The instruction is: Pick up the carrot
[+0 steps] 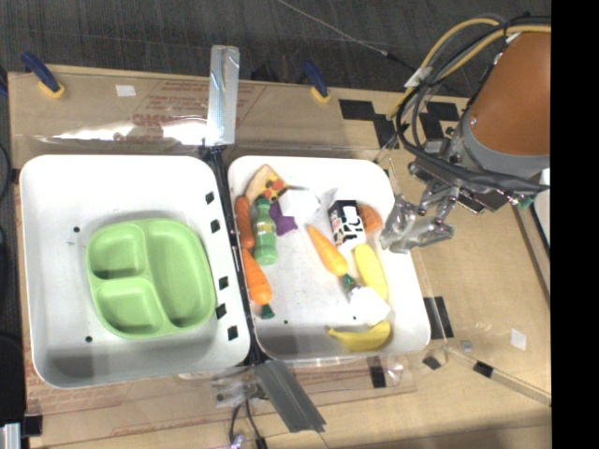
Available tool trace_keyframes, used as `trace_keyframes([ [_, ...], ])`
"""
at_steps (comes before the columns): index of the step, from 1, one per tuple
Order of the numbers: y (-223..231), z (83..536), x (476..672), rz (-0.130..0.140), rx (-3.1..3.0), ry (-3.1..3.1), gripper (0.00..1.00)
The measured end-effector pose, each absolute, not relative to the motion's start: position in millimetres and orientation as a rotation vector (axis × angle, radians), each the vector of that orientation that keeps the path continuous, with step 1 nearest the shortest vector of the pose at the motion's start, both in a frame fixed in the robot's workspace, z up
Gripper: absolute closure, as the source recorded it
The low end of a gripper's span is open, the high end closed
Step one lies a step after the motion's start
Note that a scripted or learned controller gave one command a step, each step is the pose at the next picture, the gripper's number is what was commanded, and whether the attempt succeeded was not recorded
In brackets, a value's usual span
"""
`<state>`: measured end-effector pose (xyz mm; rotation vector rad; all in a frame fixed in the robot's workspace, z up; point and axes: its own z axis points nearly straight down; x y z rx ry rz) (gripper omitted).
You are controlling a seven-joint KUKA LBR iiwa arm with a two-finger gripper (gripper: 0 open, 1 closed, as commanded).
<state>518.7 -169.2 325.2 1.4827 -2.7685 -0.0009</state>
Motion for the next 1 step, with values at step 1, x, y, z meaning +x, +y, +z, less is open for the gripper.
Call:
trace_keyframes([
  [1,-209.7,316.0,476.8,-0.004,2.094,-2.34,1.0],
])
